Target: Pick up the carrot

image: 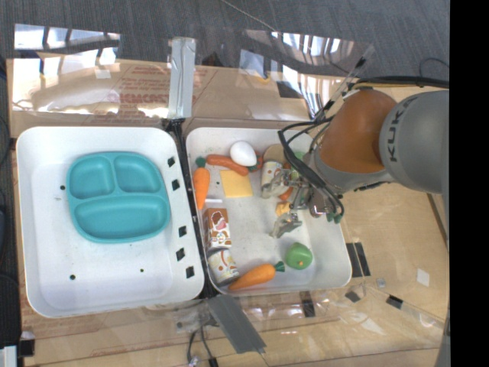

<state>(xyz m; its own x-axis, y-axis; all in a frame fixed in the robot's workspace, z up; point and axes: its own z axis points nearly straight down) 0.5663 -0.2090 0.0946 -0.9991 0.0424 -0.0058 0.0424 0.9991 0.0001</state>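
Three carrots lie in the right bin (336, 239). One carrot (201, 188) lies along the left wall, a second carrot (227, 161) rests at the back beside a white egg (243, 153), and a third carrot (252, 276) lies at the front wall next to a green fruit (299, 255). My gripper (287, 222) hangs over the middle right of this bin, above bare floor, apart from all three carrots. A small orange piece (285, 194) shows just behind the gripper, partly hidden by cables and the wrist.
A yellow block (237, 183) and a printed carton (218, 243) lie in the right bin's left half. A small jar (270, 178) stands near the wrist. The left bin (46, 281) holds a teal divided plate (117, 195). The arm (397, 140) covers the right bin's far right corner.
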